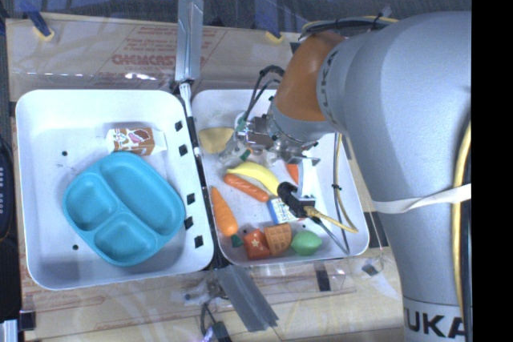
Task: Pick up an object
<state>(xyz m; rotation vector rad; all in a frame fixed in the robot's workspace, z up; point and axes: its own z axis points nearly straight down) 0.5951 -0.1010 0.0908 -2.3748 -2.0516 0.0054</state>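
Observation:
My gripper (255, 142) hangs low over the back middle of the right bin (353, 240), under the grey arm with its orange band (303, 84). Just in front of it lies a yellow banana (252, 174). A pale yellow piece (213, 139) sits to its left. An orange-red sausage-like piece (247, 188) lies beneath the banana, and an orange carrot (224, 210) lies by the bin's left wall. The gripper body hides whatever sits directly below it.
Along the right bin's front lie a red item (256, 245), a waffle piece (278, 236), a green lime (305, 243) and a blue-white packet (279, 211). The left bin (48, 112) holds a blue divided plate (124, 206) and a small brown carton (132, 140).

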